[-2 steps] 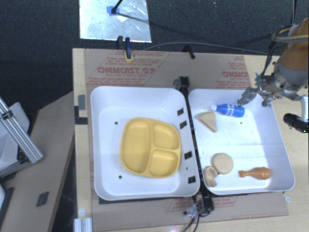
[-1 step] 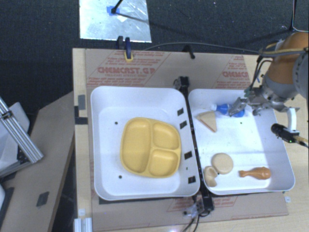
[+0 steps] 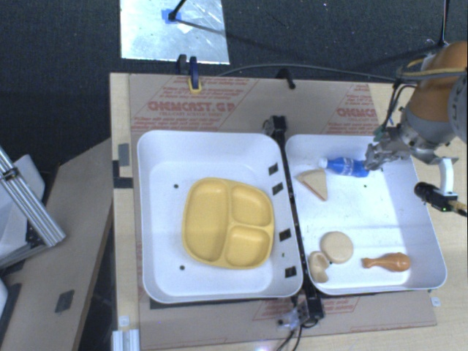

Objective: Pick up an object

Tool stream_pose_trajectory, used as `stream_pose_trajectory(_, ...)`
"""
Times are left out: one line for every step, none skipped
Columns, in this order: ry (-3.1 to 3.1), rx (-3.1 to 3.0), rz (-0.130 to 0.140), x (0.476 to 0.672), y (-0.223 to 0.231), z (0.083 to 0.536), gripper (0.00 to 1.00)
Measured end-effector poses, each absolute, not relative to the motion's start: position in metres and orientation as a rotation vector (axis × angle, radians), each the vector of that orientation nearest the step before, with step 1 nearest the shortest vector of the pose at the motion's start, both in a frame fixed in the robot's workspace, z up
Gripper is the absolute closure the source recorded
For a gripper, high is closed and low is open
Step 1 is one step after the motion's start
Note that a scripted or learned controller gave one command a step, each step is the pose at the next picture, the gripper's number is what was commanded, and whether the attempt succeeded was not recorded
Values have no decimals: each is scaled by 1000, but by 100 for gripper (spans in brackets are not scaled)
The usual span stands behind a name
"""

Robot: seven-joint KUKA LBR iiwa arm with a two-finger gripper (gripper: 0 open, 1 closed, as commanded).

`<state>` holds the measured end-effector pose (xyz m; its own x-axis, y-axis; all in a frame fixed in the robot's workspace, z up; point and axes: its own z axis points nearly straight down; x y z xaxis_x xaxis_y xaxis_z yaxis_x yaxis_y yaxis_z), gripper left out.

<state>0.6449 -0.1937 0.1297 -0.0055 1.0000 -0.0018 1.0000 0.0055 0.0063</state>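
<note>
- Camera view, from my remote seat: the pincer (image 3: 374,156) sits at the far right end of the right bin (image 3: 409,218), hanging below the orange band of the arm (image 3: 431,97).
- I cannot tell how far the pincer is open; its tips blur into the bin wall and the bottle's end, and I see nothing clearly held between them.
- The thing I judge it is going for is the blue bottle (image 3: 345,167), lying on its side on the bin floor, touching or just beside the pincer on the pincer's left.
- The bottle's long axis runs left to right, its white end pointing away from the pincer and its blue end toward it. So the pincer meets it end-on, which I'd call an awkward line for a grip across the body.
- Further left of the pincer, just past the bottle's white end, lies a tan wedge (image 3: 314,184).
- Well below the pincer, near the front of the bin, lie a round biscuit (image 3: 337,246), a small pale shell (image 3: 319,264) beside it, and a brown drumstick (image 3: 387,262), its long axis also left to right.
- Far to the pincer's left, the left bin (image 3: 157,196) holds a yellow divided plate (image 3: 228,222).
- Readable writing: "CHEMCAST GP" in red on the board (image 3: 194,107) under the bins, repeated and partly hidden near the pincer.
</note>
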Motion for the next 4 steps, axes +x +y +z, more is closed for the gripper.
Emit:
stream_pose_trajectory(2222, 2211, 6, 644, -191, 194, 100)
stream_pose_trajectory(2221, 2209, 8, 643, -189, 260, 100)
stream_pose_trajectory(2223, 2210, 6, 644, -189, 303, 100)
stream_pose_trajectory(2232, 2213, 2, 628, -135, 284, 100)
